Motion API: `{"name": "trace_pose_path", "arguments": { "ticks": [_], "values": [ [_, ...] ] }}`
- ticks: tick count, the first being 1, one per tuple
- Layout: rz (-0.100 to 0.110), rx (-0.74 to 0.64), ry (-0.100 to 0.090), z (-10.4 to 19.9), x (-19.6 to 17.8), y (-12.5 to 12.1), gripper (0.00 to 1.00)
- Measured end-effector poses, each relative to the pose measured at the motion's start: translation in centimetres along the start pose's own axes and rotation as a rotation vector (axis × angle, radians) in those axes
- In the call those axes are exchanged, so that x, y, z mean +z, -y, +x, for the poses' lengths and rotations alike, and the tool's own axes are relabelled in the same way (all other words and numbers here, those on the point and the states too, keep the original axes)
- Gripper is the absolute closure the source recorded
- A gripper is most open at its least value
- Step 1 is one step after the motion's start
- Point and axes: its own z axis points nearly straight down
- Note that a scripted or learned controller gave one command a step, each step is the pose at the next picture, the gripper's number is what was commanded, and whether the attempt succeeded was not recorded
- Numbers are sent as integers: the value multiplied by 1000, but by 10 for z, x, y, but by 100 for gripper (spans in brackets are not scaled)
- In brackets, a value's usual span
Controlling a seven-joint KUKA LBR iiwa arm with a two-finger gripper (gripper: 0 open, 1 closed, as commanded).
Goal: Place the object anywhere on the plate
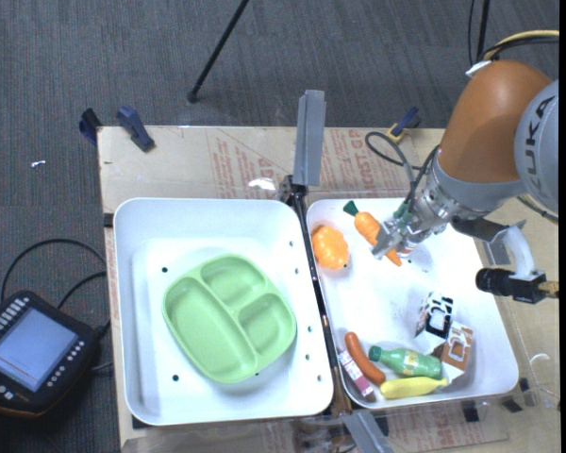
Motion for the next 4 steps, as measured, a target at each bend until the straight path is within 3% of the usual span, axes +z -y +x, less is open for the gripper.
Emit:
{"name": "trace_pose_path", "arguments": {
  "ticks": [1,2,3,4],
  "values": [
    [4,-9,0,90,32,-21,100],
    [1,87,1,37,5,-46,100],
    [6,-21,0,149,35,-17,100],
    [5,-20,1,148,34,-17,0]
  ]
}}
